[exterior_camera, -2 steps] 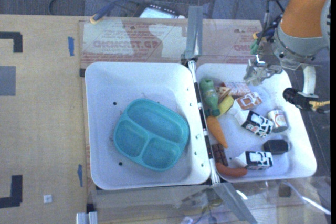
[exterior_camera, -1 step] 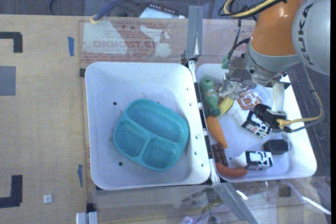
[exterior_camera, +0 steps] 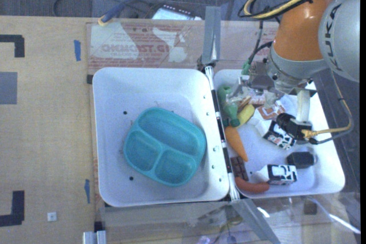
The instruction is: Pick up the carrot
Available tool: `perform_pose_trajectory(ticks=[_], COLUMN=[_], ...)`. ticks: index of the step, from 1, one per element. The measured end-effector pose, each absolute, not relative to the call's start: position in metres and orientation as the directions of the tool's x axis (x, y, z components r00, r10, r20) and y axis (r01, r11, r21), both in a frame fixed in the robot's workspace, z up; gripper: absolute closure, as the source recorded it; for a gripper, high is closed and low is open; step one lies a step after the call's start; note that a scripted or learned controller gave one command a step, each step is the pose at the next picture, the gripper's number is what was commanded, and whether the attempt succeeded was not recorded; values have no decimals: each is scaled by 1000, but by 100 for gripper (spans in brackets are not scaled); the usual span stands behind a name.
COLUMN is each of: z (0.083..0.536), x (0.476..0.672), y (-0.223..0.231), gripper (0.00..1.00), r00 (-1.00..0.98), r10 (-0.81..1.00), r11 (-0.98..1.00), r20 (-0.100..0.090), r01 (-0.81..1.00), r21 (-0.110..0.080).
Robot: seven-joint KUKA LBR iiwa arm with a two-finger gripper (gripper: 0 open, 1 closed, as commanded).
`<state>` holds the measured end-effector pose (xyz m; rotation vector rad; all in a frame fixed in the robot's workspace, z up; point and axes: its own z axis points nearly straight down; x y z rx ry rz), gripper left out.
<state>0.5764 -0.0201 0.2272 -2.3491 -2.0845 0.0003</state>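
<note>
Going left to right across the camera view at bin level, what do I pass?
Teal three-compartment plastic tray in the left white bin → orange tapered carrot by the right white bin's left wall → small black-and-white toy car → black oval object.

Two white bins [exterior_camera: 108, 140] sit on a pale tan bench [exterior_camera: 40, 140] marked with black corner marks and blue tape strips. At left centre lies a teal divided plate [exterior_camera: 164, 146]. At right centre the carrot [exterior_camera: 235, 143] is orange, beside a yellow banana [exterior_camera: 246, 115], a green piece [exterior_camera: 227, 93] and a red-orange sausage [exterior_camera: 251, 185]. Two black-and-white patterned boxes [exterior_camera: 282, 174] lie lower right. The arm [exterior_camera: 320, 26] is grey and orange.
</note>
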Motion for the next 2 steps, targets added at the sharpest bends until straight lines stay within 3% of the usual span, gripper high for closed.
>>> perform_pose_trajectory(ticks=[1,2], z=[184,112], x=[565,529], y=[-85,-125], gripper=[0,0], r00=[98,98], r10=[995,995], r11=[-98,-98], r20=[0,1], r01=[995,995], r21=[-1,30])
